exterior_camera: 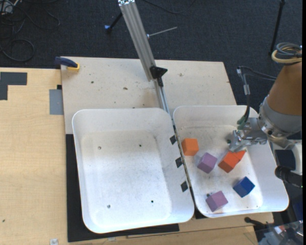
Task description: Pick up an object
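The right bin (214, 111) holds several small blocks. An orange cube (190, 147) lies near its left wall, with a purple cube (207, 163) just right of and below it. A red-orange block (230, 161) sits tilted in the middle. A blue cube (244, 186) and a second purple cube (216, 200) lie toward the front. My gripper (237, 141) reaches in from the right and hangs just above the upper edge of the red-orange block, touching or nearly touching it.
The left bin (92, 117) lies beside the right one, with a divider carrying black clips (178, 162) between them. A slanted metal pole (140, 37) rises behind the bins. A blue and yellow clamp (67, 63) sits at the bench's far left corner.
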`<state>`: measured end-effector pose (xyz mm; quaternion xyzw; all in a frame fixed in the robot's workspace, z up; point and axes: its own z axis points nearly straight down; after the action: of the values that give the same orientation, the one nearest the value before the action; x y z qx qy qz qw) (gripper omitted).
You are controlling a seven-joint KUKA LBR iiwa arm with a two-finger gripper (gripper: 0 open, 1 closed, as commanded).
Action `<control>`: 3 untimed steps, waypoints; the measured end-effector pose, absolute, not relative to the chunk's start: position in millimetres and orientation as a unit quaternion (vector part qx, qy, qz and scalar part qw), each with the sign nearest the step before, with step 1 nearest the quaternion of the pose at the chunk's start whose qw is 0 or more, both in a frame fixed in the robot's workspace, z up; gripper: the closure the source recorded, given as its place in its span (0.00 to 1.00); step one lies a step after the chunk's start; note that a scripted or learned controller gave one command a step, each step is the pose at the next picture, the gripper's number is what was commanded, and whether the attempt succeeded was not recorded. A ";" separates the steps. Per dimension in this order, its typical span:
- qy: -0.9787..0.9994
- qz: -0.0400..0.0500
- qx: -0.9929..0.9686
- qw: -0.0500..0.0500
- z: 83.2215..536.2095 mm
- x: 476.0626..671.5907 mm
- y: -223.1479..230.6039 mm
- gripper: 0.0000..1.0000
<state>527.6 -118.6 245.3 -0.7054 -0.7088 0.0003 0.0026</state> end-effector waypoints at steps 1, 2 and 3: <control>-0.708 0.000 -0.706 0.000 251.8 551.9 -70.9 1.00; -0.709 0.000 -0.706 0.002 238.4 570.2 -16.0 1.00; -0.708 0.000 -0.706 0.001 237.6 580.4 34.0 1.00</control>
<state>580.4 34.0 237.6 -0.7058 -0.7084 0.0004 0.0015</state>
